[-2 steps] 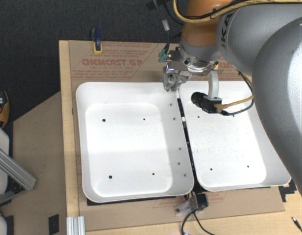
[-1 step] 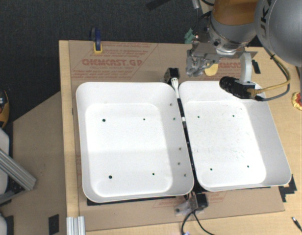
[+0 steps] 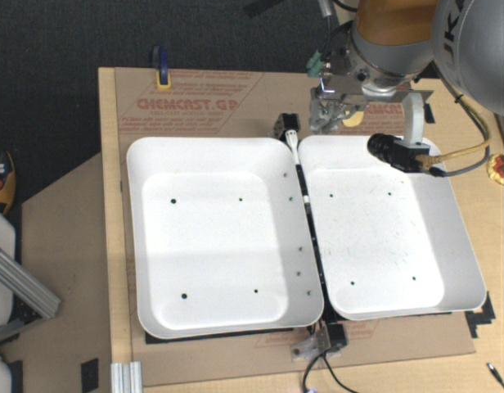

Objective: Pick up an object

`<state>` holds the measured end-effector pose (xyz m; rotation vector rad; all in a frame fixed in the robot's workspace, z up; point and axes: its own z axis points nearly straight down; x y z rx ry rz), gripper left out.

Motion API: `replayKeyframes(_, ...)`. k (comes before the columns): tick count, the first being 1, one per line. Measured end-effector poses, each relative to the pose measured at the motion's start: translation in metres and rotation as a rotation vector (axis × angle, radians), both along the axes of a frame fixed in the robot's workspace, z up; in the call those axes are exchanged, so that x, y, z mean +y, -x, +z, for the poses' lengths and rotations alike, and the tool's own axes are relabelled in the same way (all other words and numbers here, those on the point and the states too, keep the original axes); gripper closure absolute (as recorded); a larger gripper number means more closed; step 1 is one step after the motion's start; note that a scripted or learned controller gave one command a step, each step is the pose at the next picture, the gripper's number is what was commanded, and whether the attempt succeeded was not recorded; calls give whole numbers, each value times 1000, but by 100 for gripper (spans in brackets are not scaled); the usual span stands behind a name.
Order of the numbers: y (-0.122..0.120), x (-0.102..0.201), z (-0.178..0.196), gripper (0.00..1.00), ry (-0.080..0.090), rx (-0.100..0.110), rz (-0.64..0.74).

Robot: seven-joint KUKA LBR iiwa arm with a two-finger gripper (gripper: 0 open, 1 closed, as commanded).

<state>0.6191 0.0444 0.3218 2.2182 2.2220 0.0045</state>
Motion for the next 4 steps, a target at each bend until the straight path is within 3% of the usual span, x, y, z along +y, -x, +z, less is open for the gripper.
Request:
replayKeyframes(1, -11, -71, 53, 100, 3, -5, -6)
replayKeyframes(2, -39, -47, -38, 100, 0, 12, 0)
replayKeyframes(4, -6, -30, 17, 100, 0, -1, 0)
